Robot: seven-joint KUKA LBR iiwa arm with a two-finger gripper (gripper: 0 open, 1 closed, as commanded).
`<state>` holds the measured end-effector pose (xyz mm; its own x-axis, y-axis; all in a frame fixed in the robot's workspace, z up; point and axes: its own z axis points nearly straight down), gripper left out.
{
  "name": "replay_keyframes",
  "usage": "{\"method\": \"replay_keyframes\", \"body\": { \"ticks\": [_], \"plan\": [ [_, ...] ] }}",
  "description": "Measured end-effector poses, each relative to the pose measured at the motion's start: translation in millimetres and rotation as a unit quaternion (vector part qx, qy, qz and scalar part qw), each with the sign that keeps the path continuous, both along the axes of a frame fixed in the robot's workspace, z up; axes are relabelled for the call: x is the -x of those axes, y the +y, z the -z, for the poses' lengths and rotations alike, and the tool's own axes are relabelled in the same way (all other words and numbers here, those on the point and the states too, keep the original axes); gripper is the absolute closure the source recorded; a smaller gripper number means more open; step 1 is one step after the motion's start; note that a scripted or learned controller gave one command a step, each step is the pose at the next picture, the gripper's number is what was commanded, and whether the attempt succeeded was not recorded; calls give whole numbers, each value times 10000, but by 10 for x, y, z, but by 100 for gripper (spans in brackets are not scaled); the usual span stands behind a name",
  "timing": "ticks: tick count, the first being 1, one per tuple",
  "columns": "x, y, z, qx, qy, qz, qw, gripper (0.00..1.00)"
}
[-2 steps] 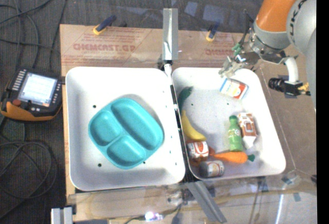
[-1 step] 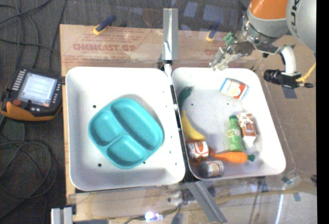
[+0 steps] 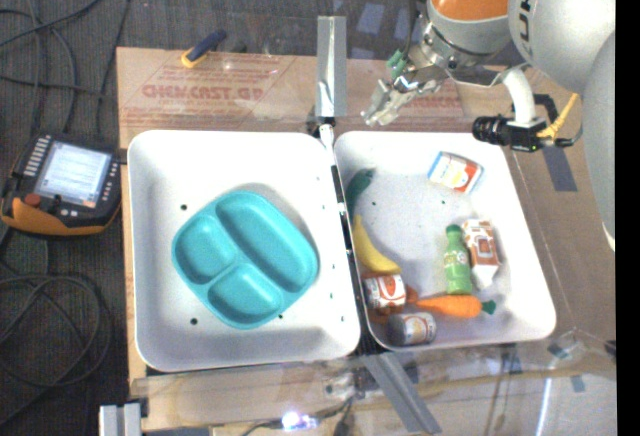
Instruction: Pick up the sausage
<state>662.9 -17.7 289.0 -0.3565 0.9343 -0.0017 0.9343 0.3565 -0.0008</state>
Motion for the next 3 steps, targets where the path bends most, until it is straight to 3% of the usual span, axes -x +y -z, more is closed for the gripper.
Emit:
{"method": "replay_keyframes", "body": {
  "ticks": [1, 2, 3],
  "plan": [
    [352, 916, -219, -10, 7, -160, 9999, 100],
    [669, 1493, -78, -4, 8, -888, 9960, 100],
    [802, 2088, 62, -21, 8, -4077, 9131, 100]
  ]
}}
